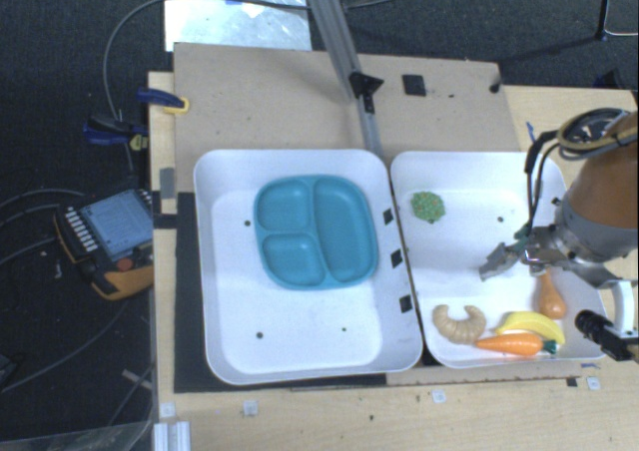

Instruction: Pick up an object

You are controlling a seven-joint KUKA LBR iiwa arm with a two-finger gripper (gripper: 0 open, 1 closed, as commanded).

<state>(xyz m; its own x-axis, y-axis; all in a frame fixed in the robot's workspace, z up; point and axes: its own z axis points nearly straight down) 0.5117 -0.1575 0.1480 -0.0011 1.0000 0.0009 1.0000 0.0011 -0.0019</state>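
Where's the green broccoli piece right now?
The green broccoli piece lies in the right bin, near its upper-left corner, apart from the gripper and the food along the bottom edge.

Grey arm (pixel 599 200) bent low, pincer (pixel 504 261) pointing left

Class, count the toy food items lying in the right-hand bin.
5: broccoli near the upper left, croissant, carrot and banana along the front edge, orange piece by the arm. More may be hidden.
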